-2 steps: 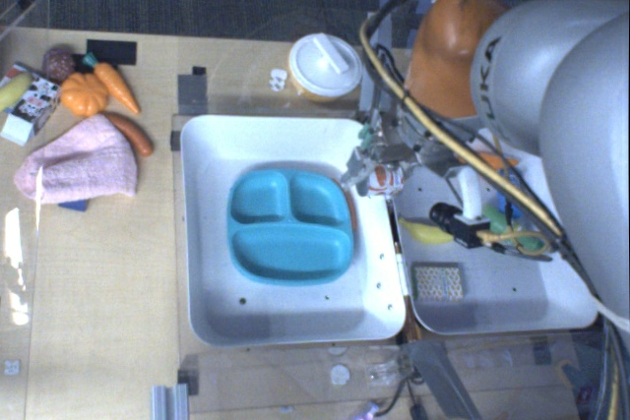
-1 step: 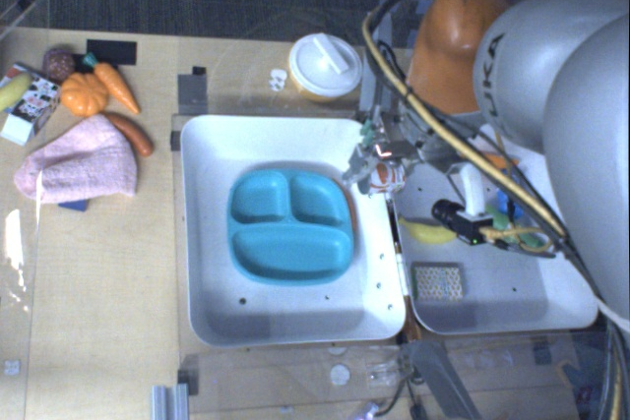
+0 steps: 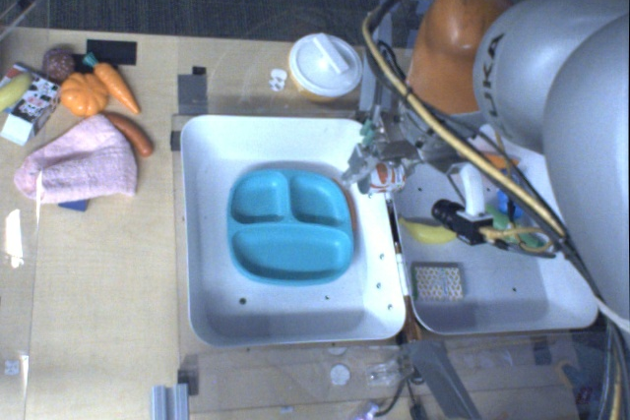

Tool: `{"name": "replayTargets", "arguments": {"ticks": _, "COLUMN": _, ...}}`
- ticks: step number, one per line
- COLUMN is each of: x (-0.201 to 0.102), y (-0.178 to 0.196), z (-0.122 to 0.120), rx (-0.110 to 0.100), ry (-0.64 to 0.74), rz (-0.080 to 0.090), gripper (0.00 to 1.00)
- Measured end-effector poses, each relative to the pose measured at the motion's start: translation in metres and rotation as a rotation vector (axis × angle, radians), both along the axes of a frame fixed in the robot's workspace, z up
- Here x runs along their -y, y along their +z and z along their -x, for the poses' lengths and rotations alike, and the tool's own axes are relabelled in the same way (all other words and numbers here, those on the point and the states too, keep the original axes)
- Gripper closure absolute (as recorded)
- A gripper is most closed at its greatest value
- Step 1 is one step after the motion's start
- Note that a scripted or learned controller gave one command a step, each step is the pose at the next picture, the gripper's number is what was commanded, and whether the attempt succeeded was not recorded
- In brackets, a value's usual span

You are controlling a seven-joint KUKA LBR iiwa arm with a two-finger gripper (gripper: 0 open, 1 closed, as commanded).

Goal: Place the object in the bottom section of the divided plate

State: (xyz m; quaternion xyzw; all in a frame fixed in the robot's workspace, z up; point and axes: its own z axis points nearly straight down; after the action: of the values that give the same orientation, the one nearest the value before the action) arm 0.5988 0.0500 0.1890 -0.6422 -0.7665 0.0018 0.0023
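One claw [image 3: 372, 164], grip state unclear, hovers just right of the blue divided plate [image 3: 291, 223].

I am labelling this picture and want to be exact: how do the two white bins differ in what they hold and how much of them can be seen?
The left bin holds a blue divided plate; the right bin holds small loose things, among them a yellow banana-like piece and a speckled pad. The left bin shows almost whole, while the grey arm covers much of the right bin. Both are shallow, white, and side by side.
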Motion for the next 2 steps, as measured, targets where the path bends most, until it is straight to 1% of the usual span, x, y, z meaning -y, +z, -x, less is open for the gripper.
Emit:
{"name": "replayTargets", "arguments": {"ticks": 1, "x": 0.0001, "y": 0.0074, "z": -0.0007, "rx": -0.003, "ry": 0.001, "rz": -0.001, "gripper": 1.00}}
{"name": "replayTargets", "arguments": {"ticks": 2, "x": 0.0001, "y": 0.0074, "z": -0.0007, "rx": -0.003, "ry": 0.001, "rz": -0.001, "gripper": 0.00}}
